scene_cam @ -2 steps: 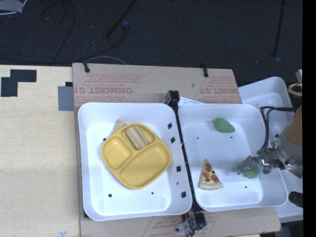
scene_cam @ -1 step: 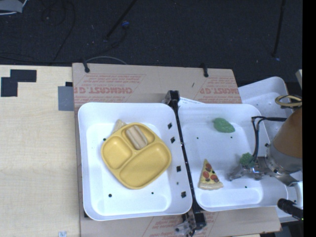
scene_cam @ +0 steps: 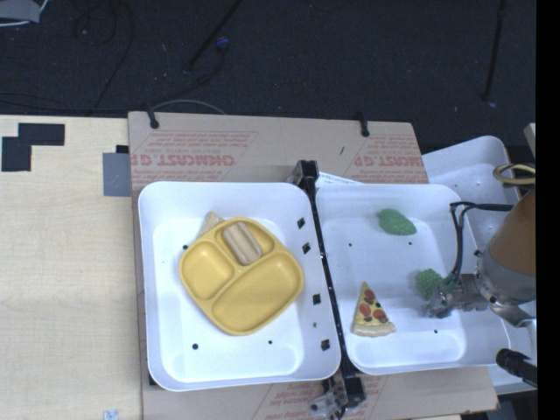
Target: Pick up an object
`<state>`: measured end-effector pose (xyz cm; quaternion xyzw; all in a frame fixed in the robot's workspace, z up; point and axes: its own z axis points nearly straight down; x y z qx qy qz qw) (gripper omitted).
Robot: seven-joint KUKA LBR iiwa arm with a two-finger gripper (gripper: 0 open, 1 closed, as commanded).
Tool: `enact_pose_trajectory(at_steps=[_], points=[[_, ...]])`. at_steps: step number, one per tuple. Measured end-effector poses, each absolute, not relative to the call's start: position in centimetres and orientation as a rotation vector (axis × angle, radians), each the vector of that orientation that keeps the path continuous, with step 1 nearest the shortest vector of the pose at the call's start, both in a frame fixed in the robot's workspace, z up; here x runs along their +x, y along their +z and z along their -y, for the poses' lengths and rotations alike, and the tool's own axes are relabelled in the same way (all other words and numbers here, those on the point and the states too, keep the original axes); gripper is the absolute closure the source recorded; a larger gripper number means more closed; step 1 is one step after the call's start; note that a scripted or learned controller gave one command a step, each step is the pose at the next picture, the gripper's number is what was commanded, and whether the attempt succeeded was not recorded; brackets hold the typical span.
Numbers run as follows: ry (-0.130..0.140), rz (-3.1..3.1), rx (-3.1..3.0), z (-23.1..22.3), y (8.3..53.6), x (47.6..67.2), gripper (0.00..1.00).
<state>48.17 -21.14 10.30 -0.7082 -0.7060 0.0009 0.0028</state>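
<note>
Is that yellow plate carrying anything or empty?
Not empty: the yellow plate carries one tan bun-like piece in its upper compartment; its other two compartments look bare.

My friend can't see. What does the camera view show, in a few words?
A grey robot arm's tool reaches into the right white bin beside a dark green toy, with a pizza slice and a light green piece nearby. The left bin holds a yellow divided plate with a hot dog.

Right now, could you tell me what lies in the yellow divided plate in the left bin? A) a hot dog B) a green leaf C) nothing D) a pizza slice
A: a hot dog lies in one upper compartment of the yellow plate, while the pizza slice lies in the right bin.
</note>
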Motion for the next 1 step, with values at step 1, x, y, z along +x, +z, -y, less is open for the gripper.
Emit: enact_pose_trajectory(at_steps=[1], points=[[-0.002,2.225,-2.22,20.31,16.06,48.62,1.0]])
